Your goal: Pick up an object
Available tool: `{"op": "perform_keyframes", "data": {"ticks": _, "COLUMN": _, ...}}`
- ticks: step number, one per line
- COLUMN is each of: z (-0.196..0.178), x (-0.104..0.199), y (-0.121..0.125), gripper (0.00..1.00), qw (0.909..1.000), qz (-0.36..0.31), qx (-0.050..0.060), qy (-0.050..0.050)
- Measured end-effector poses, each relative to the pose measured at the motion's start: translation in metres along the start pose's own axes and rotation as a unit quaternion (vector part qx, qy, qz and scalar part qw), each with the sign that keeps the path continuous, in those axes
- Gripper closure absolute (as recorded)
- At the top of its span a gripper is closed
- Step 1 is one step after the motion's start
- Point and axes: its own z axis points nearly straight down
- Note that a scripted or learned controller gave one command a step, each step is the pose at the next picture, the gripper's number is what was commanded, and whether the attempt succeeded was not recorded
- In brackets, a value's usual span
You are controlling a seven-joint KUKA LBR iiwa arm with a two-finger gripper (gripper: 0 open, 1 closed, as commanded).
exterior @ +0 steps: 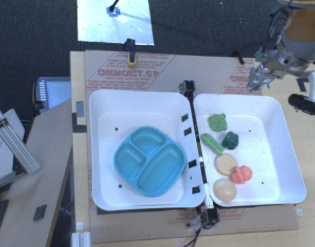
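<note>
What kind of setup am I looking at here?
Probably a robotics lab's pick-and-place test bench: two white bins clipped side by side on a board, toy food in the right one, a blue divided plate in the left, and the gripper above the far edge.

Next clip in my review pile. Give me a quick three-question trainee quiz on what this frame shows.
1. True or false: the blue divided plate lies in the same bin as the toy foods.
2. Which item lies nearest the right bin's front edge? A) light green piece B) dark green piece C) pale round piece
3. Fill in: the gripper hangs over the bench beyond the right bin's ____ rim.

Key: 1 false, it lies in the left bin; 2 C; 3 far.
</note>
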Motion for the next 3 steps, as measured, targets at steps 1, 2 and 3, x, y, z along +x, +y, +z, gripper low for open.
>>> {"op": "perform_keyframes", "data": {"ticks": 1, "z": 0.012, "x": 0.058, "y": -0.005, "gripper": 1.0, "qw": 1.0, "qz": 0.0, "qx": 0.0, "qy": 0.001}}
{"op": "perform_keyframes", "data": {"ticks": 2, "z": 0.03, "x": 0.11, "y": -0.028, "gripper": 1.0, "qw": 1.0, "qz": 0.0, "qx": 0.002, "qy": 0.001}}
{"op": "perform_keyframes", "data": {"ticks": 3, "z": 0.046, "x": 0.162, "y": -0.035, "gripper": 1.0, "qw": 1.0, "qz": 0.0, "qx": 0.001, "qy": 0.001}}
